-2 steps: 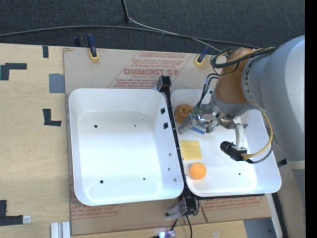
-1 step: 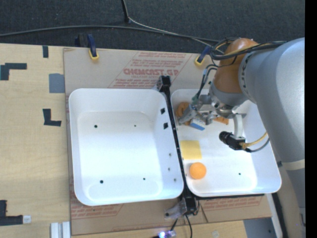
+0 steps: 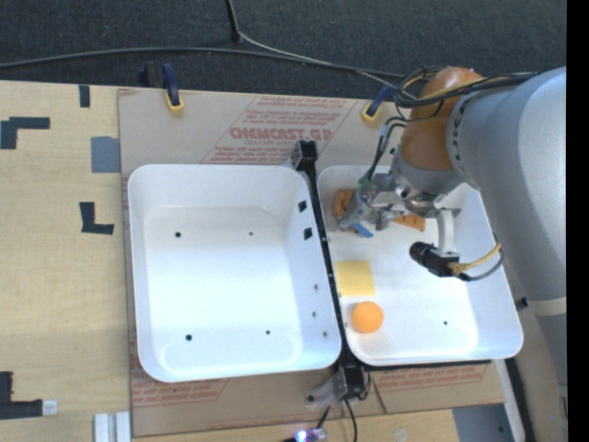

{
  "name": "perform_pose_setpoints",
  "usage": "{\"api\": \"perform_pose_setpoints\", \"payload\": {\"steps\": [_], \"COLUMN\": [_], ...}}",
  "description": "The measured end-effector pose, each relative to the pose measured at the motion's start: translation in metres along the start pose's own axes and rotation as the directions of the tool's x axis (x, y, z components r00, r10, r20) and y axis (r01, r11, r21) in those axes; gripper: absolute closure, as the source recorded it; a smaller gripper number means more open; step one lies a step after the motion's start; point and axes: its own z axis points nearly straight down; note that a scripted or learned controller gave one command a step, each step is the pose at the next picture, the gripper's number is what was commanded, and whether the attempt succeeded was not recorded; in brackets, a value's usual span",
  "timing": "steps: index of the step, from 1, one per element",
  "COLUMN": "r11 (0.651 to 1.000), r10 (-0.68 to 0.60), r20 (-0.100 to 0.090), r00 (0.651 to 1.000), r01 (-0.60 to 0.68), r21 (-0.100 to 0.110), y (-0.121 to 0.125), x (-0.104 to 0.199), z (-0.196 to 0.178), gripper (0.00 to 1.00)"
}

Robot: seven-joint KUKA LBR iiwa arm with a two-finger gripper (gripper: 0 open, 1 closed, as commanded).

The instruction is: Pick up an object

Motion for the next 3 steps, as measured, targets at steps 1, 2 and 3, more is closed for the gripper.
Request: {"api": "perform_pose_setpoints", "payload": {"steps": [1,2,3], "r11": [1.000,1.000,1.000], "r10": [-0.006,0.000,-0.001], "r20": [0.000,0.000,0.000], "r00": [1.000,1.000,1.000], "r01": [0.006,0.000,0.001], "r21": [-0.010,0.005,0.005], "y": [0.030,-0.036,-0.096], "x": [0.061,0.080,0.134], "z": [-0.096,-0.089,-0.089], "gripper": [1.00,1.00,1.00]}}
